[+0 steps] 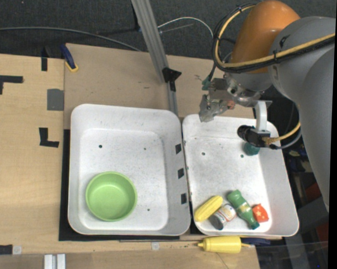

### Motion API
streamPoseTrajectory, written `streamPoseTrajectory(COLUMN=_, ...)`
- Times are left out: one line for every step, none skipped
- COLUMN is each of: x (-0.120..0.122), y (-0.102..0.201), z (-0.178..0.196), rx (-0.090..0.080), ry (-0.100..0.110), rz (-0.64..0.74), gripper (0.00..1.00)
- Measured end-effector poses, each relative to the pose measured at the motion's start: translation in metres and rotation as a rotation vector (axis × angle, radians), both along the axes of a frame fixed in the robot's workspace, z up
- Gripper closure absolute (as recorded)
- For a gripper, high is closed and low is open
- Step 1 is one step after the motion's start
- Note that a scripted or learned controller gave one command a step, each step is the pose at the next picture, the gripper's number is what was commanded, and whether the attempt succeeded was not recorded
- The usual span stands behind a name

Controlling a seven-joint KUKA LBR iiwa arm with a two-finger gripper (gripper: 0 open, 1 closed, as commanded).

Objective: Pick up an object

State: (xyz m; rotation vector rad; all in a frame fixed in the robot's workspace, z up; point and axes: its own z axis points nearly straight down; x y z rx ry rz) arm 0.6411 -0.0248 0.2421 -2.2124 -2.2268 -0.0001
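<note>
Camera view looks down on the arm (303, 58), whose grey and orange bulk is cut off by the top and right edges and hides the far right corner of the right bin (234, 161). The left bin (124, 129) holds a green bowl (111, 196) in its near left corner. The gripper (209, 111) hangs over the far left rim of the right bin, small and blurred, so whether it is released or clenched cannot be told; nothing shows in it. A teal thing (251, 149) sits half hidden under a black fitting. In the near right corner lie a yellow corn cob (208, 208), a small can (226, 214), a green bottle (242, 208) and a red block (260, 213), crowded together. A yellow bottle (222, 244) lies outside, just beside the near rim.
</note>
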Motion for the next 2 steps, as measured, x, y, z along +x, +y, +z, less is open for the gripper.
streamPoseTrajectory(x=-0.008, y=0.046, z=-0.013, rx=-0.001, ry=0.002, rz=-0.001, gripper=1.0)
streamPoseTrajectory(x=-0.017, y=0.103, z=-0.003, rx=0.0, ry=-0.001, rz=0.001, gripper=1.0)
